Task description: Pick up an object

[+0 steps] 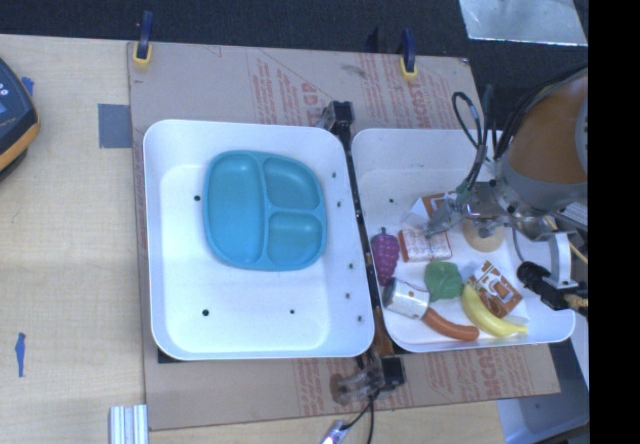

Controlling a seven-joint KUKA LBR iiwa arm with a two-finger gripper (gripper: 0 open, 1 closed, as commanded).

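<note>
1. Arm reaches in from the tabletop's right edge; pincer (462,217) is low in the right bin (400,154). I cannot tell its state.
2. Candidate objects crowd that bin's front edge: banana (488,315), green lump (443,280), purple grapes (385,254), can (405,298), carrot (450,327), packets.
3. Left bin (180,322) holds a blue divided plate (266,210), presumably the drop-off.

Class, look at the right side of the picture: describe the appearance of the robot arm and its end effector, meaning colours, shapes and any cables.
The arm is a rounded grey body with a broad orange band above the wrist. Black cables loop beside it. Below sits a cluttered metallic end effector of silver and dark parts over the right white bin.
</note>
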